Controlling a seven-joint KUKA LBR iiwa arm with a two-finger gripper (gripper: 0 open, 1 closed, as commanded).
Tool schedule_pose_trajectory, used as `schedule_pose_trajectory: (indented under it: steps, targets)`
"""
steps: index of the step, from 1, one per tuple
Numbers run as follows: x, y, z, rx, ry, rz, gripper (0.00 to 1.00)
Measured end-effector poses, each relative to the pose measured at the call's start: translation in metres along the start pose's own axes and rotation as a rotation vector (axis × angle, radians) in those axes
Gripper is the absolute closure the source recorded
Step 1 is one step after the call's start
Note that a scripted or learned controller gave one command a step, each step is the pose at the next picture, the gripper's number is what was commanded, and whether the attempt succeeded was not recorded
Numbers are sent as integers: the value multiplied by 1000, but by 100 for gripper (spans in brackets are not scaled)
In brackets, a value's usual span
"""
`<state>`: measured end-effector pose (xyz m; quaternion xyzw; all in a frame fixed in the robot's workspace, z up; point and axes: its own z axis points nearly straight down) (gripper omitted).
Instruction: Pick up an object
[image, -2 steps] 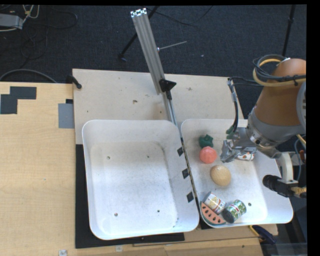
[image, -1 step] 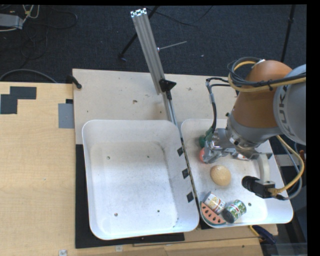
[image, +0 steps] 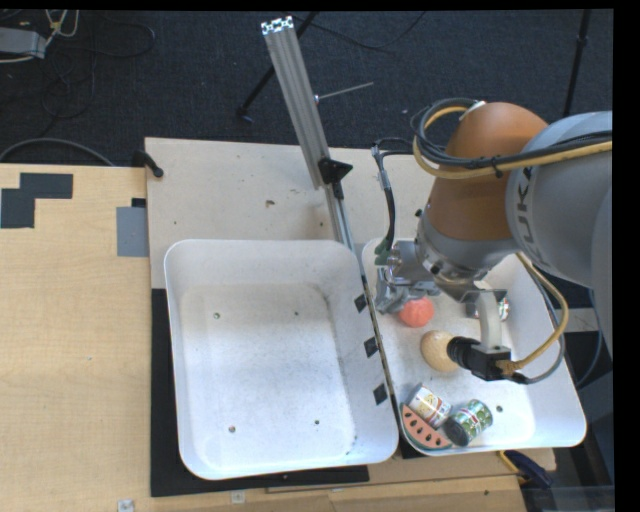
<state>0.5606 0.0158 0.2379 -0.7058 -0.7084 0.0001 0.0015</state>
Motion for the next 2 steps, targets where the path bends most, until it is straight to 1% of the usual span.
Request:
schedule_pose_trajectory:
  steps: [1,2]
  targets:
    - [42,5,1,0,-2,1,100]
    - [41,5,1,2,-3,0,0]
